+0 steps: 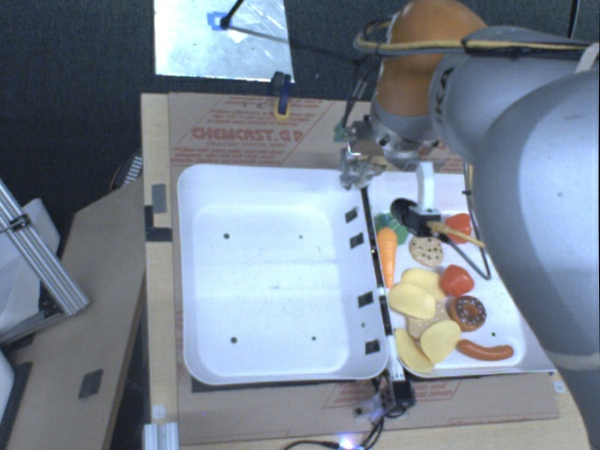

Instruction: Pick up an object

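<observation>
While the grey arm point(511, 167) leans in from the right, orange band point(422, 36) riding high at the top of the view, the gripper point(357, 174) hangs over the far end of the seam where the two white bins meet, right at their back rims. Spread or pressed together? From this angle I cannot tell. Everything there is to pick sits in the right bin point(530, 362), nearer the camera than the gripper and apart from it. Hard against the dividing wall lies a carrot point(387, 251), its tip pointing toward the near edge, with a green piece point(383, 221) at its top end. Just beside the carrot, a speckled cookie point(427, 249). Up by the arm's bulk, an upper red piece point(458, 223); below the cookie, a lower red piece point(457, 279). Now the crowd: a cluster of pale yellow pieces point(413, 300) runs from the middle of the bin down to its near corner, touching one another. Tucked against them on the right is a chocolate donut point(467, 312), and nearest the front rim a reddish sausage point(486, 351) lies flat, apart from the carrot. Over on the other side, the left bin point(272, 279) shows its bare white floor. Both bins rest on a cardboard sheet point(244, 131) with red lettering, a blue and yellow clamp point(280, 94) biting its far edge
</observation>
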